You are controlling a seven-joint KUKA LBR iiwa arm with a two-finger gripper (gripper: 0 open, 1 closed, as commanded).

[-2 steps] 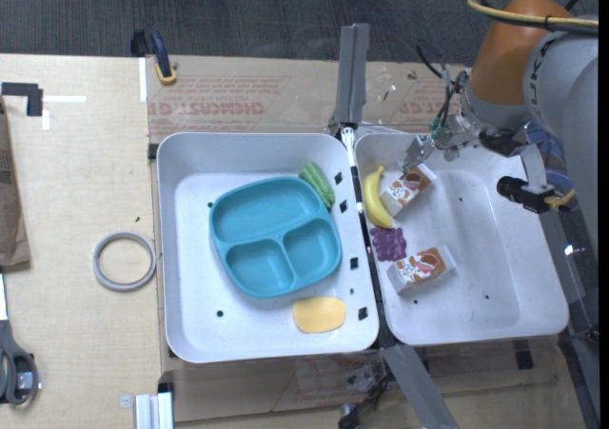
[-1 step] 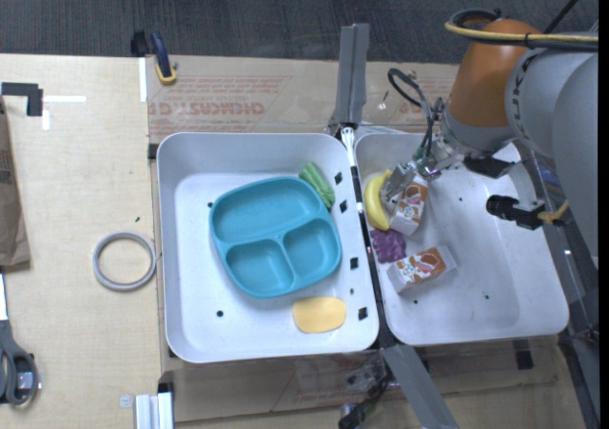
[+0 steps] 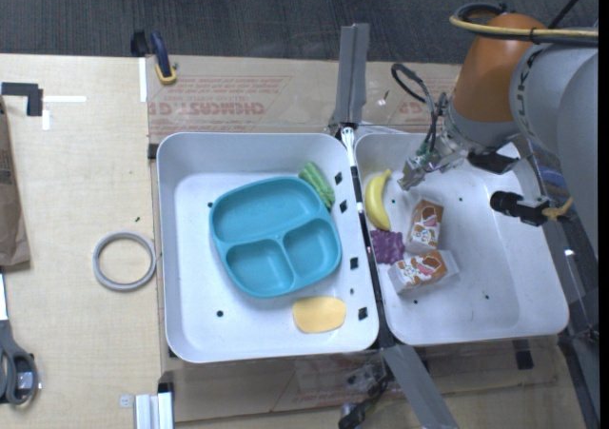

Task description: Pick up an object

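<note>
Bench: pale wood-grain surface with a printed cardboard sheet under two shallow white bins set side by side; dark carpet is seen beyond the far edge.
Near items, left bin (image 3: 181, 256): a soft-looking yellow oval piece (image 3: 319, 315) lies by the near wall; a glossy teal divided tray (image 3: 274, 237), three compartments, rounded corners, sits mid-bin; a ribbed green piece (image 3: 317, 184) rests against the tray's far right corner.
Near items, right bin (image 3: 495, 303): two printed snack packets (image 3: 422, 248), flat and crinkled, lie together; a purple lumpy piece (image 3: 386, 244) is touching them on the left.
Target candidate: a yellow banana (image 3: 379, 200), smooth and curved, lies against the dividing wall, its long axis running near-to-far.
Off-bin item: a grey ring (image 3: 125, 260) lies on the bench to the left.
Gripper (image 3: 415, 172): positioned low over the far part of the right bin; whether it is open or closed cannot be told. Nothing is seen held.
Key relation: the banana lies just beside the gripper, toward the left and slightly nearer; a short shift leftward is judged necessary, with closure across the banana's narrow width.
</note>
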